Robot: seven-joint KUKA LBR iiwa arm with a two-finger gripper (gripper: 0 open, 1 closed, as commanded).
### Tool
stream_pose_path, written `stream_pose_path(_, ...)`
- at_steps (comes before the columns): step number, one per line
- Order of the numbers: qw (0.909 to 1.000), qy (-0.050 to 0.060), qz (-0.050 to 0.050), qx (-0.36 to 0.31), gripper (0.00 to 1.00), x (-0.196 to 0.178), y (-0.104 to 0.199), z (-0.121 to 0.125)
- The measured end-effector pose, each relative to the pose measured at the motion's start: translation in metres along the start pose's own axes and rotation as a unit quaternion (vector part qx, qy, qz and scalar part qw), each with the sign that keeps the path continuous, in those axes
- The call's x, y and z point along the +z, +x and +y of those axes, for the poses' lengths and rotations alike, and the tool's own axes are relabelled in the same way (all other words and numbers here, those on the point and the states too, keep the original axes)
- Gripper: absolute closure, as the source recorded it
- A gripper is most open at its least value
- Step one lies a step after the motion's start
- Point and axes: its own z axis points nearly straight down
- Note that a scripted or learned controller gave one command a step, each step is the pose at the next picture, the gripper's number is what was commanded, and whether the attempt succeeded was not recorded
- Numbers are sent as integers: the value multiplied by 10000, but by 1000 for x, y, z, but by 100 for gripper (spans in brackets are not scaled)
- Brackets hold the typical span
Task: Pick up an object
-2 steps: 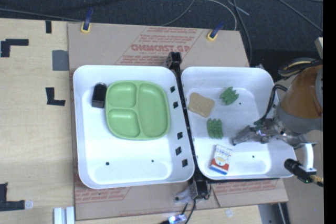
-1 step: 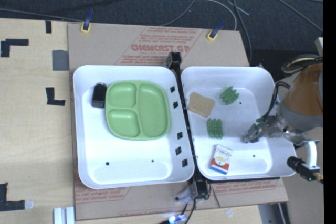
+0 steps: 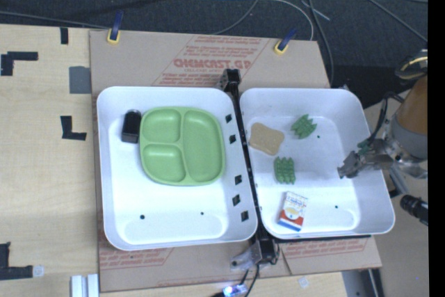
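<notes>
Pincer (image 3: pixel 350 169) sat low at the right wall of the right bin (image 3: pixel 375 219), arm entering from the right. We could not tell whether it was released or clenched; the tip was small and dark against the white. We saw nothing grasped in it.

Nearest candidates, working outward: a green ridged block (image 3: pixel 284 169) toward the bin's middle, a green leafy piece (image 3: pixel 303 126) above it, a tan slab (image 3: pixel 266 139) near the divider, and a small red, white and blue carton (image 3: pixel 293 211) toward the front wall. All lay apart from the pincer. In the left bin (image 3: pixel 111 170), well away, we noted a green sectioned plate (image 3: pixel 183 146) with a small black object (image 3: pixel 131 126) just beside its left rim.

Risks, as we judged them:
- Pincer so near the wall might scrape or shove the bin on descent.
- Tan slab lay flat; fingers could slide over it and come up bare.
- Green pieces looked small and light, likely to skid away.
- Carton could tip or slip if pinched off-centre.
</notes>
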Motion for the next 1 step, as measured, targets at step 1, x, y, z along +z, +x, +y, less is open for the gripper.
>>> stream_pose_path(1, 10000, 2, 3, -5, 100, -43, 3, 0)
